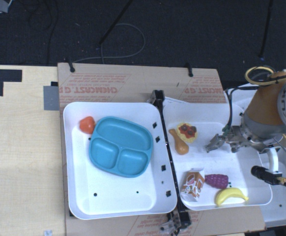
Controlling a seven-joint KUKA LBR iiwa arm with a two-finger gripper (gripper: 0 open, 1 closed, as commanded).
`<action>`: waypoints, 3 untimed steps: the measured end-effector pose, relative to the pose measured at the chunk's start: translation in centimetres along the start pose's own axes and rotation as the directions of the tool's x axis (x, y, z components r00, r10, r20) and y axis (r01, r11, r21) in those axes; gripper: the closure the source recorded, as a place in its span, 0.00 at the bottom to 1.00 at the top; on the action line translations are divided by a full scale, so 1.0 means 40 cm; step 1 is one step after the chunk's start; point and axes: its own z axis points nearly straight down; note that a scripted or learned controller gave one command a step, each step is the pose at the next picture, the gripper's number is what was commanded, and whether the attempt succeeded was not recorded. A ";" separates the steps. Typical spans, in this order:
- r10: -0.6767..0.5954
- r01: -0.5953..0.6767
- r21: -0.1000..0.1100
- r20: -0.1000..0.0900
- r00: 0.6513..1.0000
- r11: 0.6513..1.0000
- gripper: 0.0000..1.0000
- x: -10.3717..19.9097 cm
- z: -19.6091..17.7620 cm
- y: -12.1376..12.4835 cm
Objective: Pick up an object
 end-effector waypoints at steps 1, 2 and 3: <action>0.004 -0.004 0.005 -0.002 1.000 1.000 1.00 -0.002 -0.019 -0.004; -0.001 0.001 0.001 -0.001 1.000 1.000 1.00 0.001 -0.125 -0.008; -0.002 0.002 -0.001 0.000 1.000 1.000 1.00 -0.024 -0.273 -0.004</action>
